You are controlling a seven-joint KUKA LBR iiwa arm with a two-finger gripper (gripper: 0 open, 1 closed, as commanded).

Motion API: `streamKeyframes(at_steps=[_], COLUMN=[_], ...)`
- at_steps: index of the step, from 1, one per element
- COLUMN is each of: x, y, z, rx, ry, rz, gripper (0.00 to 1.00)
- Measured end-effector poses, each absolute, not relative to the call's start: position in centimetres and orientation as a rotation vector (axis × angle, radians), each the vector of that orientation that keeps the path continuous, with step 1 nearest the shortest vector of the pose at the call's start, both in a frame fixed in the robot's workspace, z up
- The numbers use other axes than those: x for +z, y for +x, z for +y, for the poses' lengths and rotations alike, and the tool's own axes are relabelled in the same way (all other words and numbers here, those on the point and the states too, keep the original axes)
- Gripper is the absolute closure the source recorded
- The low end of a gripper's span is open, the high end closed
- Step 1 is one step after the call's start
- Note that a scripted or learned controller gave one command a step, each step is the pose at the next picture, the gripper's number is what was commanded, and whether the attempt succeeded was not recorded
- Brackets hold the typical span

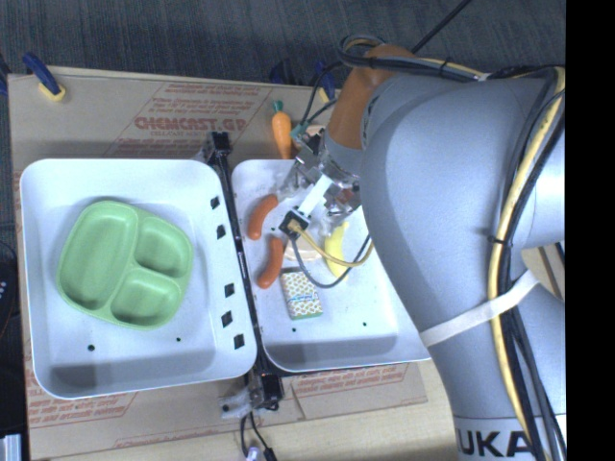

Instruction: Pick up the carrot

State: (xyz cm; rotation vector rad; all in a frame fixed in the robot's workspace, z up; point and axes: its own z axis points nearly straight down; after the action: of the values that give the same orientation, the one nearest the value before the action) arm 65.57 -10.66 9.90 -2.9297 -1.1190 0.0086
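The arm (452, 209) reaches over the right bin (375, 339), while the left bin (38, 257) holds a green plate (125, 262). The carrot (281, 133) lies outside the bins, on the tabletop (173, 113) just past the right bin's far rim, so pickup is not yet done. The claw (312, 195) hovers inside the right bin near two sausages (264, 238); whether it is released or clenched, I cannot tell.
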Motion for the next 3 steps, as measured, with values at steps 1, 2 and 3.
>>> streamKeyframes(at_steps=[1, 2, 3], x=[10.9, 22.5, 25.1], y=[65.6, 61.5, 57.9], z=[-10.5, -8.1, 4.5], rx=[0.014, 0.006, 0.009], ry=[-2.921, -3.056, -3.07], rz=[-1.129, -0.716, -0.651], gripper=[1.0, 1.0, 1.0])
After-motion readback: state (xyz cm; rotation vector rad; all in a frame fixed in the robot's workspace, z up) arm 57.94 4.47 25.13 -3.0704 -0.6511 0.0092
